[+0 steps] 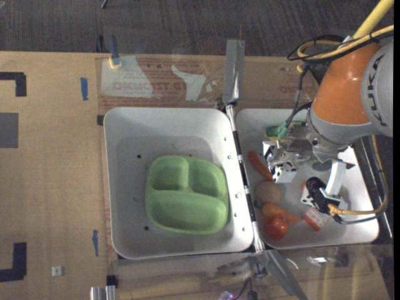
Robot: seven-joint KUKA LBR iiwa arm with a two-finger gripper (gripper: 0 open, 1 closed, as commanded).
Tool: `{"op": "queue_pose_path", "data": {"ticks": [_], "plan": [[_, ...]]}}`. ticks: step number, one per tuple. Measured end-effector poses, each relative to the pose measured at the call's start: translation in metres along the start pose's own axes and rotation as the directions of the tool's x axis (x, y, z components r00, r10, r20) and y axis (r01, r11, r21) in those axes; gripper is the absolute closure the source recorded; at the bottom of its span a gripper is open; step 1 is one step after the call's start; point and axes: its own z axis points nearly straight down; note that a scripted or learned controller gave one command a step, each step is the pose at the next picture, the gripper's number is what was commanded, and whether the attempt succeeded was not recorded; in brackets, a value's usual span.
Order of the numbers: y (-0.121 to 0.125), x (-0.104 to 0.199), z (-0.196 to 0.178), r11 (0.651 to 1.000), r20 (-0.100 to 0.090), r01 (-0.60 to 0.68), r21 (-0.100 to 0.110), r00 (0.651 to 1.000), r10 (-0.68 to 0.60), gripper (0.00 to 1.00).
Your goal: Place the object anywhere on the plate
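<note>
Task barely begun. Green three-compartment plastic plate sat bare in left white bin. My jaws hung over right white bin, near its middle; grip state unclear. Candidate objects, red tomato and orange carrot, lay near that bin's left wall.

- I count two white bins: the left bin and the right bin.
- I see one green plate with three compartments.
- I make out one tomato, two carrots and one potato.
</note>
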Motion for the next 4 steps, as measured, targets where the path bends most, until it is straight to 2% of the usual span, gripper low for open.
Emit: {"op": "queue_pose_path", "data": {"ticks": [1,2,3,4], "plan": [[0.000,0.000,0.000,1.000,0.000,0.000,0.000,1.000,0.000,0.00],[0.014,-0.040,-0.003,0.988,0.002,-0.154,0.000,0.988,0.154,0.00],[-0.027,-0.107,-0.064,0.936,0.002,-0.352,0.001,0.936,0.352,0.00],[-0.033,-0.045,-0.051,0.832,0.002,-0.554,0.005,0.832,0.554,0.00]]}}
